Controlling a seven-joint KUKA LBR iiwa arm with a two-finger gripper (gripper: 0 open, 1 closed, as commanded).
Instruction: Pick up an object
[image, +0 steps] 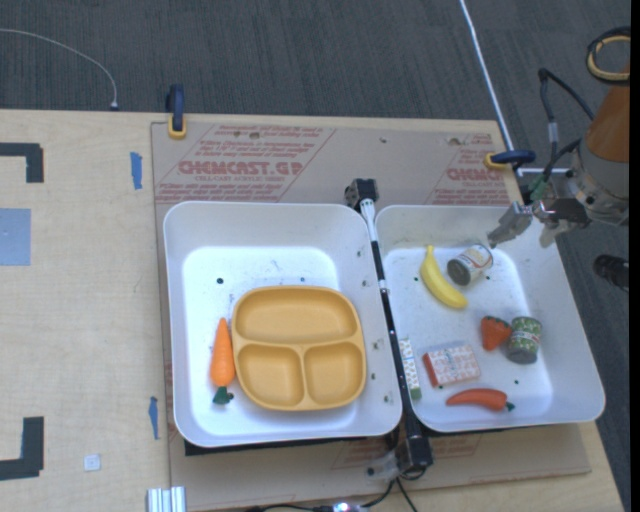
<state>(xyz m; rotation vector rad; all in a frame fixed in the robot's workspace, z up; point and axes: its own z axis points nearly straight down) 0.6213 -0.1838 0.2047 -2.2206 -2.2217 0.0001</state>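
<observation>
Camera view finds the gripper hovering over the right bin at two o'clock, probably lining up on the small can just below; whether its jaws are spread I cannot tell. That can lies tipped, grey-ended, touching the banana.

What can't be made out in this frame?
- Gripper: small and blurred at the right bin's far corner; its state is unclear.
- Arm: cut off by the right edge.
- Can and box: labels too small to read.
</observation>
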